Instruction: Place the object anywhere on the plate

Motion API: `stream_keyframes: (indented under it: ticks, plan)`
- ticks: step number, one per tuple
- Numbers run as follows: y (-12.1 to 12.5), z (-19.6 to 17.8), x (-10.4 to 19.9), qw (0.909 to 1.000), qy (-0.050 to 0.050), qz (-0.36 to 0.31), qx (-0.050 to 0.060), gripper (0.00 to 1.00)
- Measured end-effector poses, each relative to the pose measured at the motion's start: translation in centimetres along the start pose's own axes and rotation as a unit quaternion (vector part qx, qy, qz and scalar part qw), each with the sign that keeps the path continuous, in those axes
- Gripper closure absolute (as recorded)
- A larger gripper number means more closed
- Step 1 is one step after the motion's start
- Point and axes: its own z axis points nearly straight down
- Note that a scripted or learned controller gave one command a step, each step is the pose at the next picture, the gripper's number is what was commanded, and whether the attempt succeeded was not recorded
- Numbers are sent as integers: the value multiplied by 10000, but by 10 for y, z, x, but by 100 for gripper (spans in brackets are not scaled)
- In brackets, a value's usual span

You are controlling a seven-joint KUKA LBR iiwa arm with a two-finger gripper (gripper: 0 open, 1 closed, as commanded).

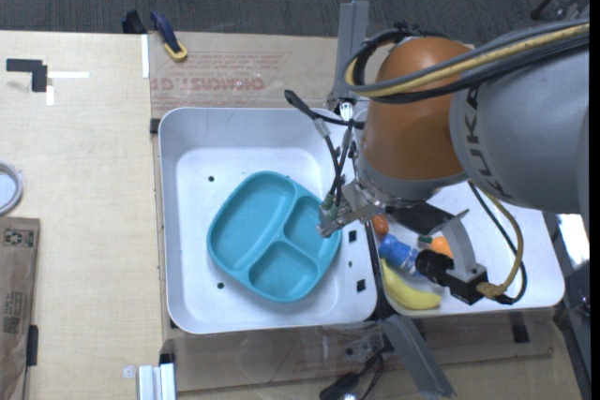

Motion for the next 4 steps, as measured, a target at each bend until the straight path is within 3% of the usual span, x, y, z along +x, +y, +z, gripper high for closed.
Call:
stream_keyframes:
  ticks: [1,2,3,4]
  plan:
    - [0,-7,-1,10000,-4,1,20,100]
    - [-1,-126,-3,10000,-8,-66,-10,100]
    - [23,14,54,9988,-2,484,11,100]
    - [4,-113,8,9970,-8,777,-8,100]
